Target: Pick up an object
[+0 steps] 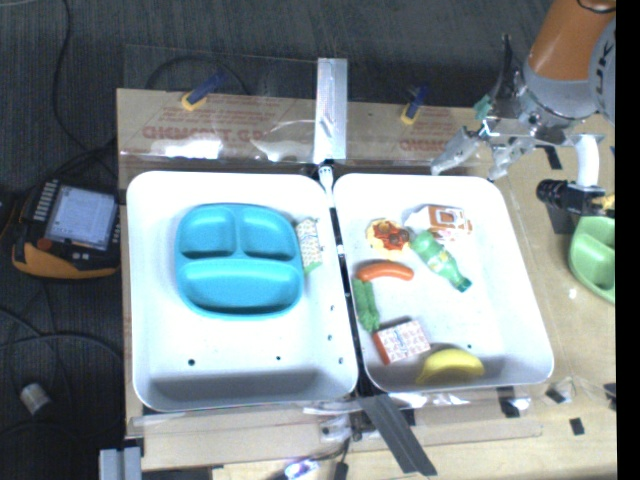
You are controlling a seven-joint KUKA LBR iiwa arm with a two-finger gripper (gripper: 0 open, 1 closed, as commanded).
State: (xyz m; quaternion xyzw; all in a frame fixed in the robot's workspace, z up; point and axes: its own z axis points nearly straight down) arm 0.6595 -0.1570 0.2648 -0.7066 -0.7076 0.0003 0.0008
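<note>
Jaws spread, holding nothing; gripper (478, 151) up at 1 o'clock, past right bin's (520, 268) rim, well apart from green bottle (440, 258).

— What can't you make out from up here?

— Your arm (570, 38) is cut off by the top and right edges; you get just the orange band and a bit of grey. The hand (478, 148) is small and blurred beyond the right bin (525, 268), so you cannot tell how its fingers stand.

— And inside the bins?

— The print on the small box (403, 341) is too fine to read, and so is the white packet (443, 220). The patterned piece (308, 242) is partly tucked behind the blue tray (240, 260).

— The borders?

— The green container (597, 254) on the bench (585, 348) is clipped at the right.
</note>
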